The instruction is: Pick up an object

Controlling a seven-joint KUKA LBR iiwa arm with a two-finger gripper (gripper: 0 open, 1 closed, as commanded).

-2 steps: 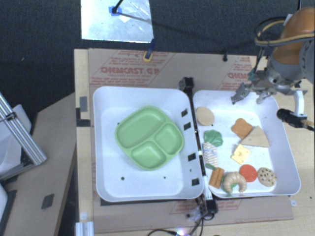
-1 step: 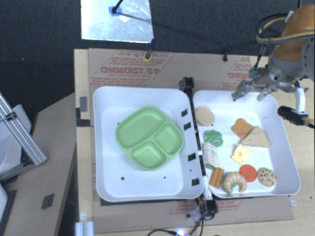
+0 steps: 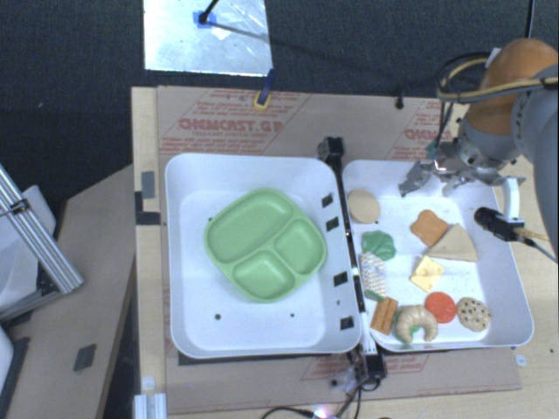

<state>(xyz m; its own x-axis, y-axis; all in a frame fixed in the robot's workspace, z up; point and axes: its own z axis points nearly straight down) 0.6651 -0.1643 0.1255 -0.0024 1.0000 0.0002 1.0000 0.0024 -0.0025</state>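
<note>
Under both bins (image 3: 262,168), your counter (image 3: 367,116) reads "CHEMCAST GP". Left bin: one green plate (image 3: 266,244). Right bin: ten food pieces. Your claw (image 3: 434,175) hovers spread wide, holding nothing.

The grey arm with its orange band (image 3: 515,68) is cut off by the right edge. The grey metal frame (image 3: 31,234) at left is also cropped there.

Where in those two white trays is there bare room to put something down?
Left bin: bare floor rings the green divided plate. Right bin: bare at its top, between the round cracker and the gripper. Crowded along its lower half, around the croissant.
</note>
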